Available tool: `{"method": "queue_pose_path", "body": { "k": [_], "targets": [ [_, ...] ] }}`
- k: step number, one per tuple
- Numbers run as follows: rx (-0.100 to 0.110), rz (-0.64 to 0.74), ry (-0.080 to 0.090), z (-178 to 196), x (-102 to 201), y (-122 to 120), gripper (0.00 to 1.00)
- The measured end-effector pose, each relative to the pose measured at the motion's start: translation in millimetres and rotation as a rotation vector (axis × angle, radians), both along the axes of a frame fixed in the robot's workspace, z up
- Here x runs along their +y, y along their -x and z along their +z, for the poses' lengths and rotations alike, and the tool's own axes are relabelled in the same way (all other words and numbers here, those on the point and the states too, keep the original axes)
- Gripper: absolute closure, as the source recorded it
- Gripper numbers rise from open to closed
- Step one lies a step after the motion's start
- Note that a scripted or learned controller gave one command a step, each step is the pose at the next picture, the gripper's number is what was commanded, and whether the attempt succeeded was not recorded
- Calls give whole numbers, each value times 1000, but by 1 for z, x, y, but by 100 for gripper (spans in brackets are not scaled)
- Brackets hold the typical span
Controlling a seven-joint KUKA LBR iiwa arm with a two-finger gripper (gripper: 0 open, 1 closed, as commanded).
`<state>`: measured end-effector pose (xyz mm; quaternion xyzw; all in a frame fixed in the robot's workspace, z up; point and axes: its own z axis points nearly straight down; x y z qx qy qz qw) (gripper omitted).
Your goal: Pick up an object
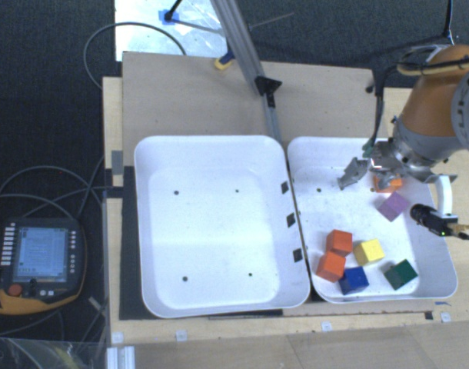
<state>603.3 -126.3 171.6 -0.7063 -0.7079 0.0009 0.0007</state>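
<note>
near your bench's front edge, a blue cube (pixel 354 280) sits at six o'clock in the right bin (pixel 319 160), beside two orange, a yellow and a green one. your gripper (pixel 363 169) hovers at twelve o'clock, fingers spread, holding nothing.

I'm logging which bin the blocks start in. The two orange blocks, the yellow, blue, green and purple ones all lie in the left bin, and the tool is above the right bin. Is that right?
Not quite. The camera view shows the blocks in the right bin: two orange blocks, yellow, blue, green and purple. The tool is indeed above that right bin.
</note>
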Motion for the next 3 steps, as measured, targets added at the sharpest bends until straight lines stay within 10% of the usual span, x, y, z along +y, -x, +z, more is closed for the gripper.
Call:
{"method": "queue_pose_path", "body": {
  "k": [1,2,3],
  "targets": [
    [-1,0,0,-42,-3,1,0],
    [-6,2,0,-28,-3,0,100],
    [-8,1,1,16,-8,-1,100]
  ]
}}
